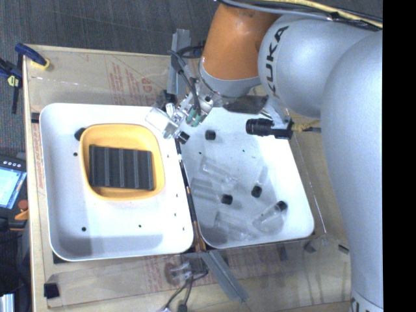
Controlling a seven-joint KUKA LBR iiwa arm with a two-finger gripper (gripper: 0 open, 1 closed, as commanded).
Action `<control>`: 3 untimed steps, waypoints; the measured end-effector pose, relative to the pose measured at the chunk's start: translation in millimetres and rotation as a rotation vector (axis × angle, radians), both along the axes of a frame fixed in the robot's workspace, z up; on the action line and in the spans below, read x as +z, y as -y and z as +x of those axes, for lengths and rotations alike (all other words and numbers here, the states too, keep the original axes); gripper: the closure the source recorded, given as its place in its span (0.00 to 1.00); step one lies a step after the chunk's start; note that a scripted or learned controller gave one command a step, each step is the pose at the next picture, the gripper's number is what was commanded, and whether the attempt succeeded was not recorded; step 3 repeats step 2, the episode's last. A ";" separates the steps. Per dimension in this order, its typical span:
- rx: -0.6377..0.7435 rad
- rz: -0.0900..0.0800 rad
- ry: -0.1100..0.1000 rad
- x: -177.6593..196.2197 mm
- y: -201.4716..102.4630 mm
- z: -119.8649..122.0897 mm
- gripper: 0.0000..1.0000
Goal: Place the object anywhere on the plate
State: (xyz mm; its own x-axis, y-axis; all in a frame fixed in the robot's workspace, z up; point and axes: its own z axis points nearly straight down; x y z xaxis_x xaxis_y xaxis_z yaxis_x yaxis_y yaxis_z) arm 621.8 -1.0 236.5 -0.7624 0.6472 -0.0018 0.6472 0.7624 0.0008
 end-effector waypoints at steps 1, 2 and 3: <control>0.307 0.000 -0.005 -30.1 -0.8 -3.6 1.00; 0.307 0.000 -0.005 -30.0 -0.4 -3.6 0.00; 0.307 0.000 -0.005 -30.0 -0.4 -3.6 0.00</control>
